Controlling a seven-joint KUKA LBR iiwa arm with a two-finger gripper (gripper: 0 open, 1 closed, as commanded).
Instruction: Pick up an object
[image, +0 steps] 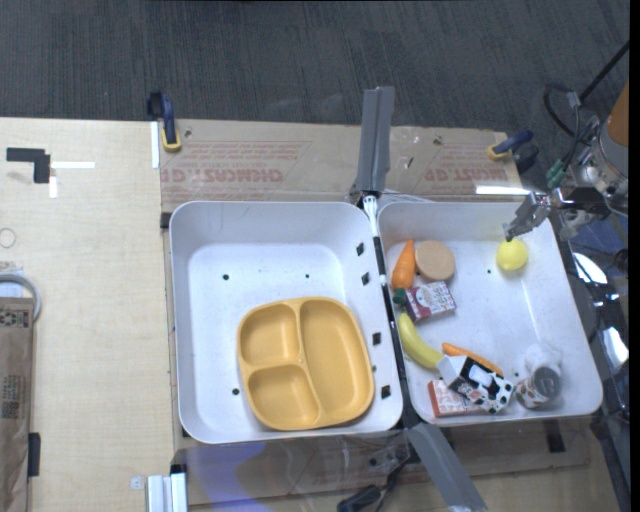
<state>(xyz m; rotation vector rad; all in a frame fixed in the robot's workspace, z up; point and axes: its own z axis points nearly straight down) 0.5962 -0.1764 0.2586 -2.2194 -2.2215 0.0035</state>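
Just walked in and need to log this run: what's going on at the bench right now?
The robot arm reaches in from the right, and its hand hangs just above the yellow ball at the far end of the right bin. Nothing is visibly held yet. That bin also holds a carrot, a banana, a round tan disc and a few small cartons. The left bin carries a yellow divided plate.

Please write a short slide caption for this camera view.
Tool above lemon in right bin; yellow tray in left bin.
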